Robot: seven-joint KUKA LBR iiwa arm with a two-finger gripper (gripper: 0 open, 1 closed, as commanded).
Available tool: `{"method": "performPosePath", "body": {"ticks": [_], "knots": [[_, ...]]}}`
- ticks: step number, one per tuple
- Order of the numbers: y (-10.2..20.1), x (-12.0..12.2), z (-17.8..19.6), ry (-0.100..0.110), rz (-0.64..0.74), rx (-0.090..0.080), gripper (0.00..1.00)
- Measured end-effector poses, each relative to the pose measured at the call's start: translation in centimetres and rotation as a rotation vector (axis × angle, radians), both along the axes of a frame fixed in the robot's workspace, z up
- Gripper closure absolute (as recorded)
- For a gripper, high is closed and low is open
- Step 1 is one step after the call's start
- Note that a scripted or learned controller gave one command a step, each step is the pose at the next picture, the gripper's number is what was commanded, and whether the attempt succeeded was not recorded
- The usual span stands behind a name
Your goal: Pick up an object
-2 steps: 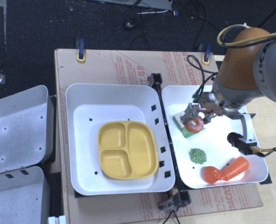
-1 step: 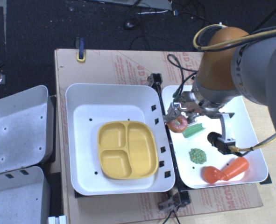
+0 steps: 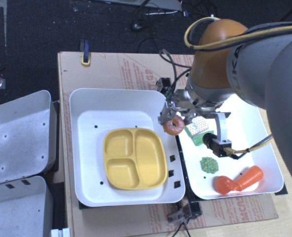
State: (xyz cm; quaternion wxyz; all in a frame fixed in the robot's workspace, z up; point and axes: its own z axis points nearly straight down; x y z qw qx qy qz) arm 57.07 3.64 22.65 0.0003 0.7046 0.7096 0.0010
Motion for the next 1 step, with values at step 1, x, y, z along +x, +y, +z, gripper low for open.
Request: {"method": "performPosePath", "body": {"ticks": [1], "knots": [[6.13, 1.45, -0.04, 0.000, 0.001, 0.000, 1.00]]}}
